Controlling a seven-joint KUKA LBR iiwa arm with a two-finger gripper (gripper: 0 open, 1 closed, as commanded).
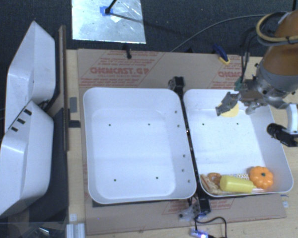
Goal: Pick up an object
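My gripper (238,106) hangs over the back of the right bin (238,143), its two fingers spread apart, so it is open. A small pale yellow object (232,112) lies on the bin floor just below, between the left finger (225,104) and the right finger; part of it is hidden by the gripper. I cannot tell whether the fingers touch it. Along the bin's front wall lie an orange pumpkin-like object (261,176), a yellow oblong object (236,184) and a brown twisted object (212,179).
The left bin (134,143) sits beside the right one, with a black divider (188,143) between them. The arm's grey and orange body (283,58) rises at the upper right. A black part (280,133) overhangs the right bin's right rim.
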